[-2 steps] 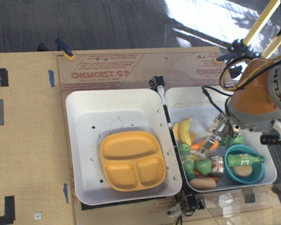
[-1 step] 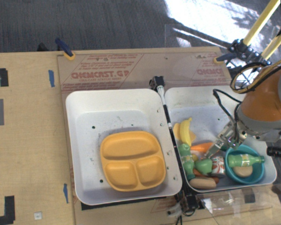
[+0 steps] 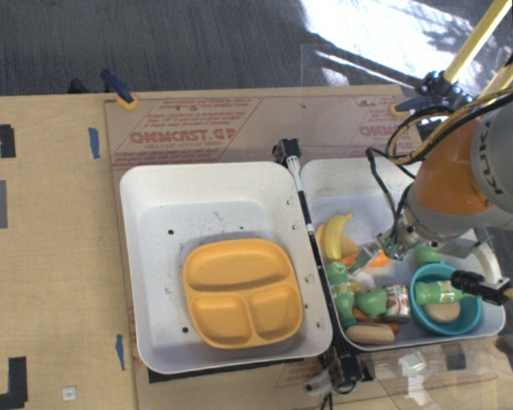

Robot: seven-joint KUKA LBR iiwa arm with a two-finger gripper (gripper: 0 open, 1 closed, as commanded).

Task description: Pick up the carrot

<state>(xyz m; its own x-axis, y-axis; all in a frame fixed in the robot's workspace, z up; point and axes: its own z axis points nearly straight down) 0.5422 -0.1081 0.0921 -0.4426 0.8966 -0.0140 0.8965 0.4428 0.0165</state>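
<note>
A: Counts? 
B: Two shallow white plastic bins: left bin [image 3: 147, 248] holds one yellow three-compartment plate [image 3: 242, 291]; right bin [image 3: 341, 182] holds one yellow banana [image 3: 334, 236], one teal bowl [image 3: 446, 300], one brown sausage [image 3: 372, 332], mixed green pieces.

A: Carrot? 
B: One small orange carrot [image 3: 368, 257], mid right bin, right of the banana; long axis roughly left-right, tip direction unclear.

A: Fingers? 
B: Two-finger gripper [image 3: 394, 244] sits at the carrot's right end; opening and grasp, cannot tell.

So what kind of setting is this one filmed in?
Probably a robotics lab pick-and-place bench: two white bins, left bin and right bin, sit on cardboard, toy food such as a banana fills one, and a cabled arm reaches in.
</note>
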